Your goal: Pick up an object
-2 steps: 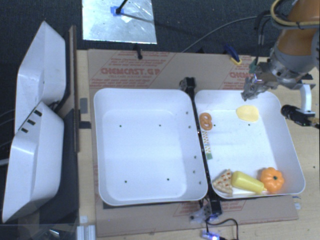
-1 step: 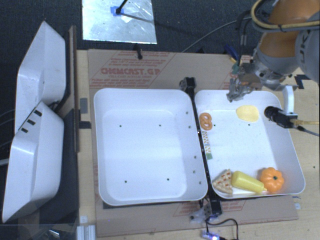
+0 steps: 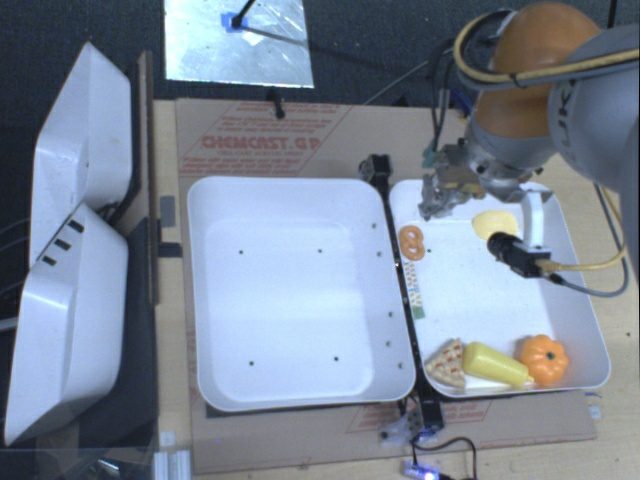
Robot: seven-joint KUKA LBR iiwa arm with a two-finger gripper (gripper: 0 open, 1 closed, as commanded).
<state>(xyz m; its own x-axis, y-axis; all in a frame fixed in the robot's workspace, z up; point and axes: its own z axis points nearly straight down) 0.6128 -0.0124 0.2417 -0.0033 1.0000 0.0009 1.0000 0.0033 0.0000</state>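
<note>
Nearest the camera, along the front wall of my right-hand bin [image 3: 590, 353], three things lie in a row: a pizza slice [image 3: 447, 362] at the left, a yellow pepper-like piece [image 3: 494, 364] just beside it and touching its edge, and a small orange pumpkin [image 3: 543, 359] touching the far end of that yellow piece. Further back, against the divider between the two bins, a narrow printed strip [image 3: 412, 288] lies lengthwise, and just beyond it sits an orange pretzel [image 3: 411, 242], close to the bin's left wall. To the right of the pretzel, well apart from it, a pale yellow lemon-like object [image 3: 492, 224] rests on the bin floor, partly covered by the black fitting [image 3: 517, 254] and white bracket hanging off my wrist. My gripper [image 3: 438, 204] hangs over the back left part of this bin, above and slightly behind the pretzel, between it and the lemon-like object; nothing shows between my fingers, and I cannot tell whether they are spread or closed. The left bin [image 3: 215, 298] lies beside mine, across the divider. Beyond both bins, brown cardboard with red lettering [image 3: 262, 128] covers the bench, and at the far edge a shiny square sheet [image 3: 238, 28] lies on dark carpet.
</note>
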